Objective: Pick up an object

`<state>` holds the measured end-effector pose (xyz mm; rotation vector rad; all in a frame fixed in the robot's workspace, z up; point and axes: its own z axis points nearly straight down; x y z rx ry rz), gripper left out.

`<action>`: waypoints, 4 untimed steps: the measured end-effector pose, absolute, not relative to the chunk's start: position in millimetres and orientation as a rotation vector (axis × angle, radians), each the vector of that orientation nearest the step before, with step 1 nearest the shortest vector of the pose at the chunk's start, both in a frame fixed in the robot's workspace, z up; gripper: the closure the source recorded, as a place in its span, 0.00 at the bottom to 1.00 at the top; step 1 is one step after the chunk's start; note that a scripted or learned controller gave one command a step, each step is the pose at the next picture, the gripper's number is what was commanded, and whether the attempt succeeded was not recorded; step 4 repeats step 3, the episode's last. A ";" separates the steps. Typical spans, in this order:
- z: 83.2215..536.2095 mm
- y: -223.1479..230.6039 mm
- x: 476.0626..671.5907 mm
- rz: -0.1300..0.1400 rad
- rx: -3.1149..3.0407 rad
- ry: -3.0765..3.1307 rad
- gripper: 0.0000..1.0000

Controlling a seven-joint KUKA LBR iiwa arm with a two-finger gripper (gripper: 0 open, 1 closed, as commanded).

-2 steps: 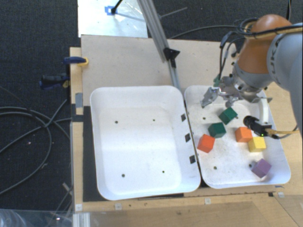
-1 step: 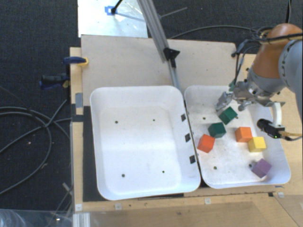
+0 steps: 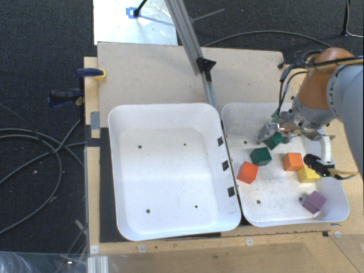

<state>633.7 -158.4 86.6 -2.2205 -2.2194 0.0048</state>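
Blocks lie scattered across the right bin (image 3: 341, 209), and any of them would serve for this job: a dark green block (image 3: 261, 156) near the bin's middle, a red-orange one (image 3: 247, 172) just beside it toward the left wall, an orange block (image 3: 293, 161) further toward the right wall, a yellow block (image 3: 308, 174) just beside that, and a purple one (image 3: 313, 201) alone in the near right corner. A second green piece (image 3: 274, 140) sits right under the gripper (image 3: 272, 134), which hangs low over the far half of the bin at the end of the grey arm (image 3: 341, 95). From where I stand I cannot tell how the hand is set, nor whether that green piece is held or merely lying beneath it. The left bin (image 3: 165, 169) stands alongside, its right wall touching the right bin. These blocks look small, light and rigid to me, likely wood or hard plastic, with flat faces that ought to sit squarely against the pads. I'd judge them a little slick, so a grip across two opposite flat sides, low on the body, seems safest; catching a corner would likely squirt the block sideways. The purple one is well apart from its neighbours and looks the easiest to take, though the near wall crowds it; the orange and yellow pair sit close enough that one finger might nudge the other block.
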 end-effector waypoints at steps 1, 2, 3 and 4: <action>92.0 -156.5 669.7 -0.006 -2.219 -2.232 0.00; 90.7 -135.5 628.7 0.000 -2.219 -2.224 0.00; 101.9 -136.4 630.7 -0.004 -2.220 -2.229 1.00; 101.9 -136.4 630.7 -0.004 -2.220 -2.229 1.00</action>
